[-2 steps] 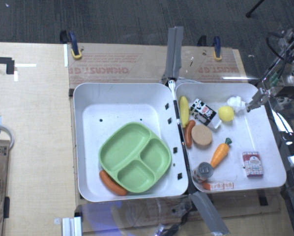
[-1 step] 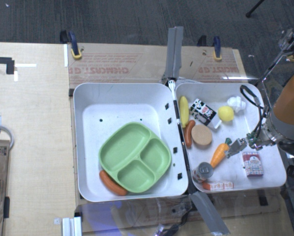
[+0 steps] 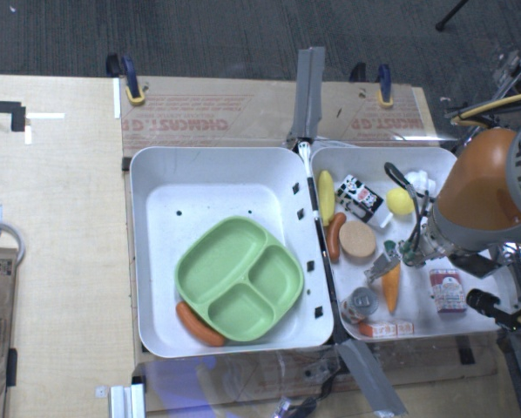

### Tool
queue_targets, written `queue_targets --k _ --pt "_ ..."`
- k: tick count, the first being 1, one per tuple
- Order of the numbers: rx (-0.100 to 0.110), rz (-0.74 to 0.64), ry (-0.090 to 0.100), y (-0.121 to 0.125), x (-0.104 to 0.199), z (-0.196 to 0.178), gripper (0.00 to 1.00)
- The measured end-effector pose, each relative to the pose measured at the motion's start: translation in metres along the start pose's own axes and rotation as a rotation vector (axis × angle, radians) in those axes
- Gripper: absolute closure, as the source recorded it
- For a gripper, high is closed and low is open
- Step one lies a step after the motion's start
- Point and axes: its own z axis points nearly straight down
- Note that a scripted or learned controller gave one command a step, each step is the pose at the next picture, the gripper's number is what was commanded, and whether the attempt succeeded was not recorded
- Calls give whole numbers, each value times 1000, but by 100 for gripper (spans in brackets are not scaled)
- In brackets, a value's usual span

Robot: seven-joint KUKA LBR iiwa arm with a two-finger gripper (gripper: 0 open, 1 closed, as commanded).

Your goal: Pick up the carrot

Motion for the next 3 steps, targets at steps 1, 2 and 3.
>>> queue_targets --k 1,2,3 --pt "1 393 -1 -10 62 -99 0" --pt "3 336 1 -3 31 -24 0" --pt "4 828 1 -30 21 1 0"
